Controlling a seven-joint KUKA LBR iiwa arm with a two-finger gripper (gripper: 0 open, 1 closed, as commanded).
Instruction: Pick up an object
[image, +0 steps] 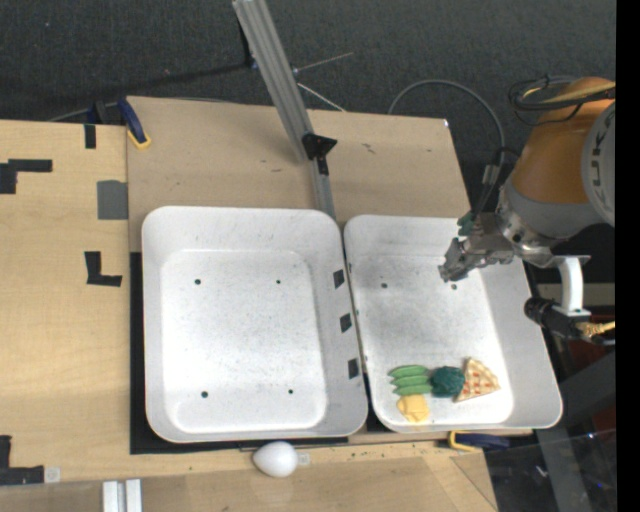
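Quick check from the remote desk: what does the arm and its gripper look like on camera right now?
The arm is grey with an orange band above the wrist and rounded joints. A dark cable loops over its top. The gripper is a small grey and dark metal unit.

Two white bins sit side by side on the surface (400, 165). The left bin (160, 300) holds nothing visible. In the right bin (520, 330), a green pea pod (408, 376), broccoli piece (447, 380), pizza slice (479, 380) and yellow item (413, 406) cluster at the near edge. The end effector (455, 266) hangs over the right bin's far end, well apart from them. A white egg-shaped object (275, 459) lies outside the bins.
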